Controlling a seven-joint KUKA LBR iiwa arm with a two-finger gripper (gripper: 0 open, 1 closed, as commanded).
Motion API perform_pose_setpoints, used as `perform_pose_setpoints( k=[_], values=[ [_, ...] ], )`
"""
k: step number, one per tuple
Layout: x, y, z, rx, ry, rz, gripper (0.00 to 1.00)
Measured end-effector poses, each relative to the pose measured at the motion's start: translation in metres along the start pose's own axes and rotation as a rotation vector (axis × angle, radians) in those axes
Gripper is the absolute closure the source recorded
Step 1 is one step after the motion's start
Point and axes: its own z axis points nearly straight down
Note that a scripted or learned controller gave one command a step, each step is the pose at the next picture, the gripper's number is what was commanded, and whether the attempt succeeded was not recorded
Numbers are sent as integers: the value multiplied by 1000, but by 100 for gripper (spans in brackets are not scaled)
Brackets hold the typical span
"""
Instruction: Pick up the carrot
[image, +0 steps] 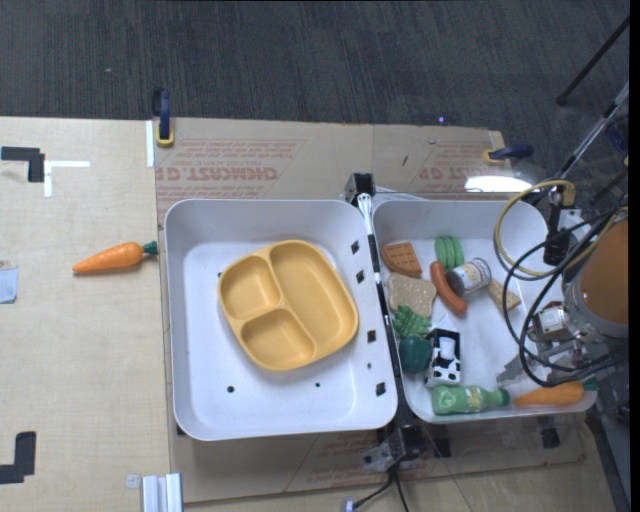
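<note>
Orange carrot (549, 395) lies at the lower right of the frame, under the gripper (553, 348). I cannot tell the fingers' state; descend straight, grip mid-body.

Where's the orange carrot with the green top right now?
The orange carrot with the green top lies on the bare wooden bench, outside both bins, left of the left white bin holding the yellow divided plate.
</note>
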Motion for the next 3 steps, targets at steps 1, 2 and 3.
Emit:
perform_pose_setpoints(
  k=[1, 2, 3],
  values=[
    [-4, -2, -1, 11, -5, -372, 0],
    [-7, -3, -1, 11, 4, -384, 0],
    [-8, -4, -10, 12, 1, -368, 100]
  ],
)
